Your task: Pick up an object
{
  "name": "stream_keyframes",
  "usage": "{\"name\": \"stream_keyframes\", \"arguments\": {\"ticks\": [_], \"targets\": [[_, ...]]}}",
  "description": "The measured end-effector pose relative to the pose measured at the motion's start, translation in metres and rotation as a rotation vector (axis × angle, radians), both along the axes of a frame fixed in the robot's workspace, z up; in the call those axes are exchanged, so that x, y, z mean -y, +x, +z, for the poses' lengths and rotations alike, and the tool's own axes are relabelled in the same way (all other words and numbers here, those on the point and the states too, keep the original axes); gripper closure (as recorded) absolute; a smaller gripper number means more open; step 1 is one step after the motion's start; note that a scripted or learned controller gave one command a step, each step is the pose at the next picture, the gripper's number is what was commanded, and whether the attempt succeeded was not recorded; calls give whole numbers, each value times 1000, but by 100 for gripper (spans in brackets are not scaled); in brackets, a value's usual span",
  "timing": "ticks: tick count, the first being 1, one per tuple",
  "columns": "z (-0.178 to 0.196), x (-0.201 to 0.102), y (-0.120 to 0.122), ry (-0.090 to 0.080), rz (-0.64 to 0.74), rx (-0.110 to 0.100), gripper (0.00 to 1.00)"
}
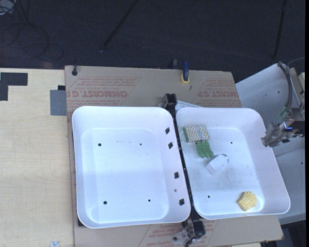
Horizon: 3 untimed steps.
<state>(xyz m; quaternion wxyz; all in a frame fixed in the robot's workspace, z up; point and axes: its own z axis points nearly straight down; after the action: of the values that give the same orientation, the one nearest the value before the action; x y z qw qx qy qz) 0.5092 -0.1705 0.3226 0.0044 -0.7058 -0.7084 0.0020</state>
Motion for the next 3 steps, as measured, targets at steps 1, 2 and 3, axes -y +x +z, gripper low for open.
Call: {"name": "stream_keyframes", "arguments": {"ticks": [1, 2, 3], "targets": [[79, 46, -32, -7, -7, 14, 100], [1, 0, -13, 0, 1, 1, 100], [84, 46, -34, -8, -7, 15, 100]]}}
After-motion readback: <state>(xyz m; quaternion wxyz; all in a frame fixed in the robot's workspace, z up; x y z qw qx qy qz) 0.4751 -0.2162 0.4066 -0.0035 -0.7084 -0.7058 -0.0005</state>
